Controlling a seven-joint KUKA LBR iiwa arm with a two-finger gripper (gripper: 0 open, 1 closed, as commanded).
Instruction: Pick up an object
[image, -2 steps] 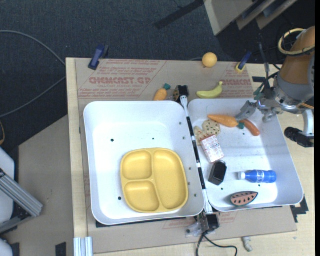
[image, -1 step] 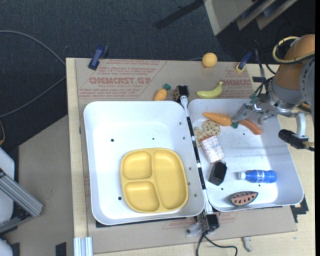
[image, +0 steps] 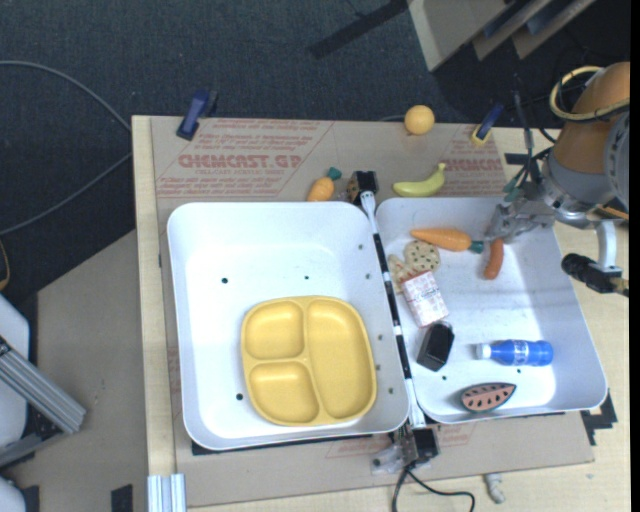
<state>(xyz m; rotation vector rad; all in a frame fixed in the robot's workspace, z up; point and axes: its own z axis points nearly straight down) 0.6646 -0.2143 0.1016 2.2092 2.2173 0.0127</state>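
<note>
1. While the grey arm (image: 585, 165) reaches in from 3 o'clock, its hand (image: 510, 222) hangs low over the right bin (image: 570, 300) at that bin's 12 o'clock edge; whether its grip is open or closed cannot be told.
2. Just below the hand lies a small reddish sausage (image: 493, 259), with a carrot (image: 441, 239) at its 9 o'clock (the two look slightly apart).
3. Further down the same bin sit a cookie (image: 420, 256), a labelled packet (image: 424, 298), a black block (image: 436, 346), a blue bottle (image: 515, 352) and a watermelon slice (image: 488, 396) at 6 o'clock.
4. Over in the left bin (image: 200, 250) rests a yellow divided plate (image: 308, 358).
5. Up on the desk (image: 250, 160) beyond the bins, at 12 o'clock, lie a banana (image: 421, 182), an orange ball (image: 420, 120) and a small orange toy (image: 322, 189).
</note>
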